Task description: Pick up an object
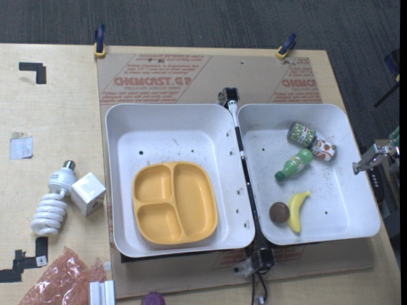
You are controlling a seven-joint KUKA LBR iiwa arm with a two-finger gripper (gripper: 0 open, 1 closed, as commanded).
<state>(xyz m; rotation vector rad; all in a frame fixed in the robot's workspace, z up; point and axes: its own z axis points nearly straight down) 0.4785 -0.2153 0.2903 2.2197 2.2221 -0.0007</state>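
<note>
The right bin (343, 218) holds several small items. A green can with a white and orange label (310, 140) lies near its far side. Just below it a small green bottle (294, 164) lies tilted. Near the front a yellow banana (297, 210) touches a brown ball (278, 213) on its left. My gripper (372, 159) shows as a metal part at the view's right edge, beside the right bin's outer rim and apart from all the items.
The left bin (121, 145) holds a yellow divided plate (173, 202). On the bench to the left lie a white spiral light bulb (51, 202), a white cube (88, 193) and a red mesh bag (57, 278). Clamps grip the board's far edge.
</note>
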